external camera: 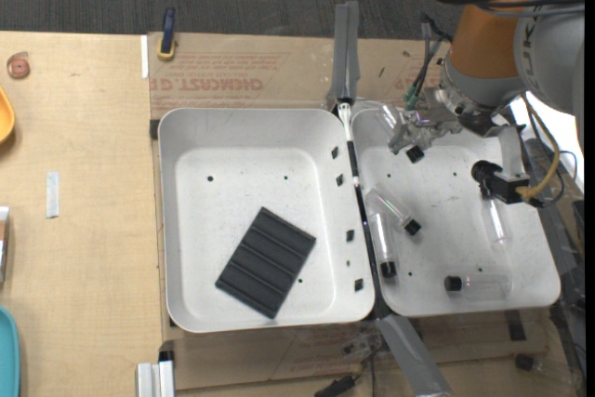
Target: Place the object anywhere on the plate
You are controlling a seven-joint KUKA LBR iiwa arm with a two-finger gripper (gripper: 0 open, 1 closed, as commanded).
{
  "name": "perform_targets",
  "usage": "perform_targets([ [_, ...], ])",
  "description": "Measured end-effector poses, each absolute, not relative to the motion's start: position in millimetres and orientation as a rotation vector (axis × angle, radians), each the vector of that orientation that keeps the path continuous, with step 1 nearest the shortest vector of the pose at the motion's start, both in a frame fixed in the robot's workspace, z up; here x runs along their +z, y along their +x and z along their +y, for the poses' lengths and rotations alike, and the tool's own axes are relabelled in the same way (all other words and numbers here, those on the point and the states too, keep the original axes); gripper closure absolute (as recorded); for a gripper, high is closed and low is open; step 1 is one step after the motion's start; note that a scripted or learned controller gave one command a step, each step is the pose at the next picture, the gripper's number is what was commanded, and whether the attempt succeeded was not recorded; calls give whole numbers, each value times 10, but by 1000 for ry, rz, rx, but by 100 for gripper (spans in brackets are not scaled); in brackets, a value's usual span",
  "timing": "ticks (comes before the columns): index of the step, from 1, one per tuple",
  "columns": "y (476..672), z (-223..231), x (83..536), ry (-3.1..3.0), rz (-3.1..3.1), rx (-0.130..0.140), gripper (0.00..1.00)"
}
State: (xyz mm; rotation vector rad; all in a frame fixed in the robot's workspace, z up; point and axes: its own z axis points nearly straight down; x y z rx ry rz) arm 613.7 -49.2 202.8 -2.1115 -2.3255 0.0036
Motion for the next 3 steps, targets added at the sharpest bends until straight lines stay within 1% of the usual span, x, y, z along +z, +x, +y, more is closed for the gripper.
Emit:
perform_targets([
  [1,6193,286,2065,-2353,-2081,5,100],
  [2,6504,616,2540,-1800,-2576,3,100],
  [3,6594,1197,3561,-1502,-2760,4,100],
])
